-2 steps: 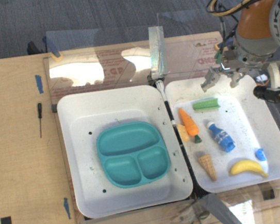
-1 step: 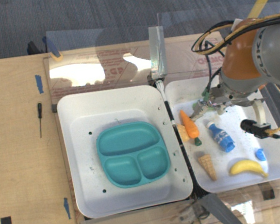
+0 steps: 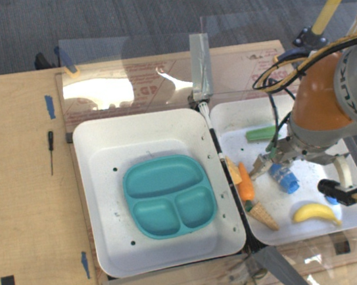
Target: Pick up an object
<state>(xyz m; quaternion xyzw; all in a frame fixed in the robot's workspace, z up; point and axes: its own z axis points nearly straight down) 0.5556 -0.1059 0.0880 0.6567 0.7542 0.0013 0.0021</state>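
Observation:
The right bin (image 3: pixel 230 131) holds several small things. An orange carrot (image 3: pixel 245 187) lies along its left wall, with a tan ice-cream cone (image 3: pixel 262 215) just below it. A blue block (image 3: pixel 285 178) sits mid-bin, a yellow banana (image 3: pixel 315 212) near the front and a green stick (image 3: pixel 260 134) toward the back. My gripper (image 3: pixel 260 165) hangs low over the middle of this bin, pointing left, between the carrot and the blue block. Nothing is visibly held in it.
The left bin (image 3: pixel 92 145) carries a teal divided plate (image 3: pixel 168 196). A raised rim (image 3: pixel 216 153) separates the two bins. The orange-banded wrist (image 3: pixel 319 107) overhangs the right bin's far right side.

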